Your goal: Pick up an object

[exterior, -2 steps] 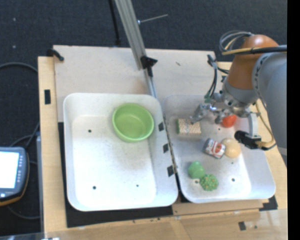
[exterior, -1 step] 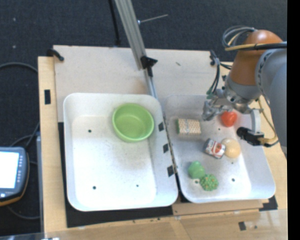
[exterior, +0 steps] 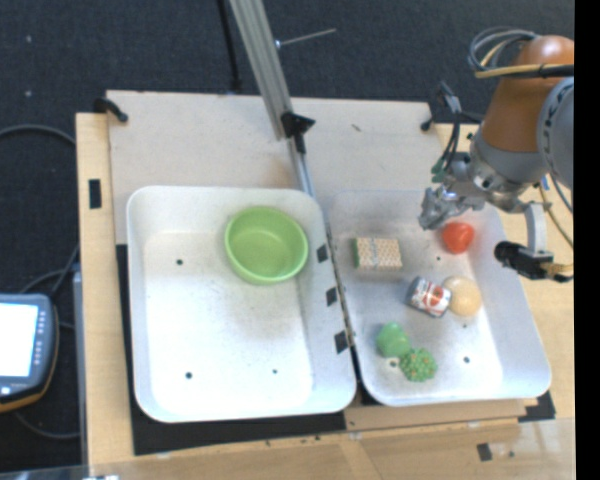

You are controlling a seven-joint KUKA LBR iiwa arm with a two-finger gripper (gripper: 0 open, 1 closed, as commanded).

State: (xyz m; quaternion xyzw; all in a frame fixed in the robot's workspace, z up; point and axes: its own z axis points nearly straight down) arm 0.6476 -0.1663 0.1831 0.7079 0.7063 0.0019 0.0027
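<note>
Gripper [exterior: 438, 211] hangs at the frame's right, just left of the red ball [exterior: 458, 235] in the right bin [exterior: 520, 368]; I cannot tell its state.

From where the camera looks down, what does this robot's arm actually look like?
The arm is a thick, rounded grey tube with a bright orange band above the wrist. Thin pale cables loop over its top. At its end sits a small metallic grey tool, and a black fitting juts out beside it.
</note>
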